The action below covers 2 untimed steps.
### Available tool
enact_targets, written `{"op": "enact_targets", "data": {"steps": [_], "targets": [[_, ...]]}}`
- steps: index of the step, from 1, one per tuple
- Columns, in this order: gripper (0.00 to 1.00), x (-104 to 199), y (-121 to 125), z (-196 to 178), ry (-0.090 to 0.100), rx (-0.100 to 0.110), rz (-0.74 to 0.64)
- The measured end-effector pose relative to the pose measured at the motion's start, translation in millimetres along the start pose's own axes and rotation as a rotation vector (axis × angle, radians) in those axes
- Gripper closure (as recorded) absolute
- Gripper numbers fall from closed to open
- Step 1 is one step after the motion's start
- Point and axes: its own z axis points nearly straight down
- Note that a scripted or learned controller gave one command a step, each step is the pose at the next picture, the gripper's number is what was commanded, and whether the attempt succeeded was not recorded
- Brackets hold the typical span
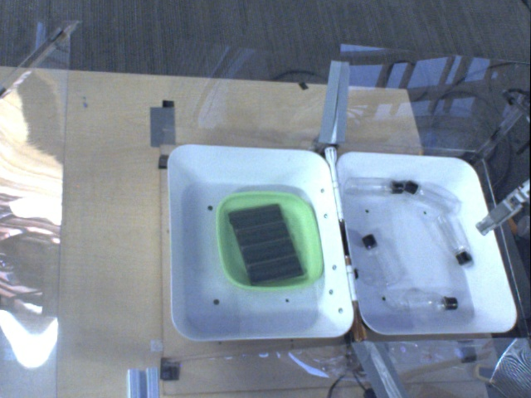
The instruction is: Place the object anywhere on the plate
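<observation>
The block lies on the plate, and the tool waits at the far right.

The dark block (pixel 265 245) sits flat in the middle of the green plate (pixel 225 222), in the middle of the left bin (pixel 178 247). I think the job looks done. The good thing to do now is leave the block alone and keep the arm away from the plate, so nothing gets bumped. A small grey part of the tool (pixel 502 214) pokes in over the right edge of the right bin (pixel 489 305), tilted and well apart from the block. I cannot tell if the tool is apart or together. It holds nothing that I can see.
</observation>
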Motion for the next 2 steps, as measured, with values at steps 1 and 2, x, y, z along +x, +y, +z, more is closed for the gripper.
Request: {"op": "enact_targets", "data": {"steps": [1,2], "targets": [[0.00,-0.2,0.5,13.8,-0.002,-0.001,-0.035],[0.00,11.8,7.2,55.1,0.001,0.000,-0.002]]}}
